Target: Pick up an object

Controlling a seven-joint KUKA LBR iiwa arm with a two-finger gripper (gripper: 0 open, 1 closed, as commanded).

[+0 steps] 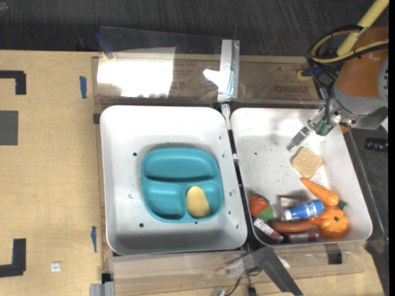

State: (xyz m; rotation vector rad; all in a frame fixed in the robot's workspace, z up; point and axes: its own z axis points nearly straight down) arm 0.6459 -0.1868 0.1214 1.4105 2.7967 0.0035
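My gripper [299,139] hovers over the upper part of the right bin [265,131], pointing down and to the left. Just below it and slightly right lies a tan slice of toast [307,163], apart from the gripper. Farther down, an orange carrot [320,192] lies above a pile at the bin's near end. The pile holds a blue bottle [303,211], an orange fruit [334,224], a red strawberry-like piece [259,203] and a brown sausage [295,227]. I see nothing held by the gripper.
The left bin [117,165] holds a teal divided plate [179,171] with a yellow potato-like object [197,201] in its lower right compartment. A clear plastic sheet [160,69] stands behind the bins. Yellow and black cables [336,42] loop near the arm's wrist.
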